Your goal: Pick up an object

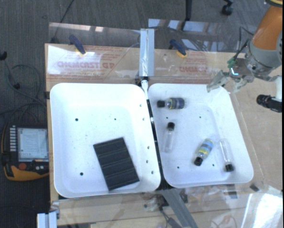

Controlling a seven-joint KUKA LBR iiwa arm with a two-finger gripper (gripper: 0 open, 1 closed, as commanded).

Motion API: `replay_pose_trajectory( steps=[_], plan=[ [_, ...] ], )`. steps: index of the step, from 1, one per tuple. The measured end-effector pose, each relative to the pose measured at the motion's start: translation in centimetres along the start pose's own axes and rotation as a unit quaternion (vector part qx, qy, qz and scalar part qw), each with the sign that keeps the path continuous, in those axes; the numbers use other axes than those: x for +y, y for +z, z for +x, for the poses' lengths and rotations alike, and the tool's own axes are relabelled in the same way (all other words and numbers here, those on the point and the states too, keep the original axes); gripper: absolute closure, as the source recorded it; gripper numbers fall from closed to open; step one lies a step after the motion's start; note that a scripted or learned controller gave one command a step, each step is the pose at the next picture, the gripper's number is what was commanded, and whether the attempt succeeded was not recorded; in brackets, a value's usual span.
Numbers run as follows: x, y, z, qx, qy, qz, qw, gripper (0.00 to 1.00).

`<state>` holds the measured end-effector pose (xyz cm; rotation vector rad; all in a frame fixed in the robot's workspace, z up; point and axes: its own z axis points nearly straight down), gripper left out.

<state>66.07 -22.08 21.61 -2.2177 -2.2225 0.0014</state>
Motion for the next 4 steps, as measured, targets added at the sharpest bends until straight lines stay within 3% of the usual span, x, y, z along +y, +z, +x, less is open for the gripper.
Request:
replay_pose_trajectory(
  steps=[1, 2, 3, 4],
  plan=[
    [-6.4, 12.3, 1.9, 0.0, -0.012, -0.001, 0.9999, 0.0],
    [-15.2, 12.5, 3.2, -0.004, -0.114, -0.008, 0.9934, 0.0],
    [-15.0, 11.5, 3.2, -0.004, -0.114, -0.01, 0.9934, 1.0],
    [-13.1, -0.6, 10.2, 0.0, -0.02, 0.0, 0.9998, 1.0]
  ],
)
